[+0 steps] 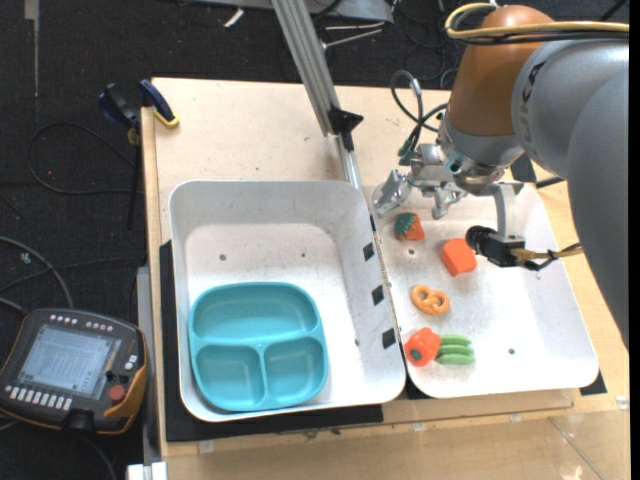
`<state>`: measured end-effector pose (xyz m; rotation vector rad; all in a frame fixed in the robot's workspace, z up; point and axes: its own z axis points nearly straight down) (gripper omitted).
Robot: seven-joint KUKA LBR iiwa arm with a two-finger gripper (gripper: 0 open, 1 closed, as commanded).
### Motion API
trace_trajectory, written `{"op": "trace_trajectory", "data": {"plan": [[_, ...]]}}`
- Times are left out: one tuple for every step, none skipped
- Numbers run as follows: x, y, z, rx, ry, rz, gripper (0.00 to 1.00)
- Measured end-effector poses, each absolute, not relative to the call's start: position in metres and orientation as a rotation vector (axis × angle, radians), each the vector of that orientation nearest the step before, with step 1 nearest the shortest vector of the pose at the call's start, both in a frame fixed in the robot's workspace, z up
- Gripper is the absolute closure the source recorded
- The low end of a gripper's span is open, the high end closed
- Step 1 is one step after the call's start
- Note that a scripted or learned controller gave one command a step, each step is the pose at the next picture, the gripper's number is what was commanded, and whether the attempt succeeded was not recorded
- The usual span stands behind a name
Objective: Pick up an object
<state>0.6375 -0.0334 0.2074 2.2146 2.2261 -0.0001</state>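
Two metal fingers of the gripper stand spread wide and hold nothing, poised just above the small red-and-green toy near the right bin's dividing wall, so closing off-centre could nudge it aside and miss.

Grey arm, orange band, blk cables.

Arm reaching in, pincer spread
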Motion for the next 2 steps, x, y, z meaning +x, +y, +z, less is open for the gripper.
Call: {"op": "trace_trajectory", "data": {"plan": [[0.638, -0.033, 0.218, 2.210, 2.228, 0.002, 1.00], [0.656, -0.068, 0.221, 2.223, 2.215, 0.001, 1.00]]}}
